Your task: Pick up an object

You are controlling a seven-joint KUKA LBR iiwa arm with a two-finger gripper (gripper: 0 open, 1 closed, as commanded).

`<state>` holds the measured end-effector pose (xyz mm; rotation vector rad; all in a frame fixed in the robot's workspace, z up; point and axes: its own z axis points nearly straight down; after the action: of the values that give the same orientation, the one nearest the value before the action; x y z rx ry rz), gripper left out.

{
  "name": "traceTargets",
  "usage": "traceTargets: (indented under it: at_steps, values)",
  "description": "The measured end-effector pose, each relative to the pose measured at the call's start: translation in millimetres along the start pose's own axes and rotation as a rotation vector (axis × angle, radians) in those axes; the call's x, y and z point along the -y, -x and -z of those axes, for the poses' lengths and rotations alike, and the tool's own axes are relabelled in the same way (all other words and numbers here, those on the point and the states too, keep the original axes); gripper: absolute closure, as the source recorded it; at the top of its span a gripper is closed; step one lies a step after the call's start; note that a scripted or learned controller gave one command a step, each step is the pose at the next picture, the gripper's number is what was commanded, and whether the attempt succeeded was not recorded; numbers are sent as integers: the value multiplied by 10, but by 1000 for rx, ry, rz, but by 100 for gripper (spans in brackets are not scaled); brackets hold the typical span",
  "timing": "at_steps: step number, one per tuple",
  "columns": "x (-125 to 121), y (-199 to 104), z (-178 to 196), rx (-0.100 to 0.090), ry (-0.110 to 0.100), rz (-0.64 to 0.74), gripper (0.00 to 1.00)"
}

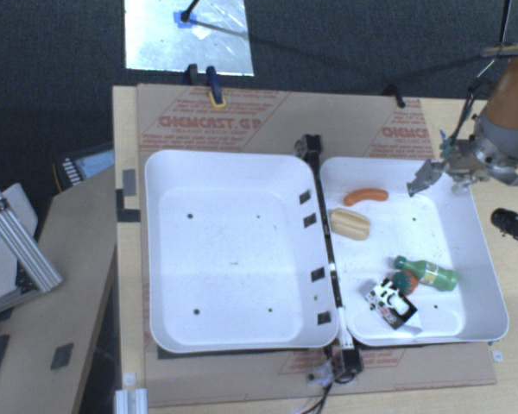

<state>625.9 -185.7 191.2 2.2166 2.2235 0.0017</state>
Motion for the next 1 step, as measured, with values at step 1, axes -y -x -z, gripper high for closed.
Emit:
traceTargets:
  at_steps: [1]
  values:
    - [397,132,2128,7,19,-1,0]
